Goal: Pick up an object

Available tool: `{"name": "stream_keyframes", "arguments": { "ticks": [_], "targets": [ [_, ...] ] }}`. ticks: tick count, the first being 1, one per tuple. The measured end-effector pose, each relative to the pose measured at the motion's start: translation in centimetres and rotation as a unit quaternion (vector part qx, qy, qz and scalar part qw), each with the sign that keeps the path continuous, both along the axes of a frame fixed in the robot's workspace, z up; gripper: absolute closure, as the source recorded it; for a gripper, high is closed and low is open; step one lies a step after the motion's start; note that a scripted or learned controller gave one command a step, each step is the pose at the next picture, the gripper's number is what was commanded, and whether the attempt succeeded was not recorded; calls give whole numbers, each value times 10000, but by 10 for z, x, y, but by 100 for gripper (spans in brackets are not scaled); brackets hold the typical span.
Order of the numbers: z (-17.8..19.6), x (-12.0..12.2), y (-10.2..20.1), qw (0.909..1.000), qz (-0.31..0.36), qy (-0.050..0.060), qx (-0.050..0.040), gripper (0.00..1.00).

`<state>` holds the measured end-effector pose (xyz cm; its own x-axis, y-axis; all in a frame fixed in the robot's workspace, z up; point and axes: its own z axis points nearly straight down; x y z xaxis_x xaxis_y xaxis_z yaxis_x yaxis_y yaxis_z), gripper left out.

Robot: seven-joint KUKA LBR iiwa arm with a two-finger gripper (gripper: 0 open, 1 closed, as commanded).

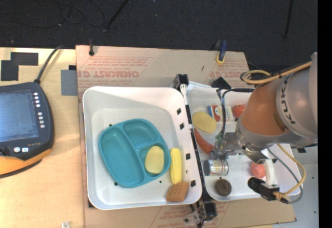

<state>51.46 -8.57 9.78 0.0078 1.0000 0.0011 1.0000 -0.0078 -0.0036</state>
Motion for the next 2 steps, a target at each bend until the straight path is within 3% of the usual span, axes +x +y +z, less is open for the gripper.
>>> {"name": "stream_keyframes", "arguments": {
  "ticks": [1, 2],
  "targets": [
    [-1, 0, 0, 10000, -1, 2, 1, 0],
    [-11, -41, 3, 10000, 31, 8, 3, 0]
  ]
}}
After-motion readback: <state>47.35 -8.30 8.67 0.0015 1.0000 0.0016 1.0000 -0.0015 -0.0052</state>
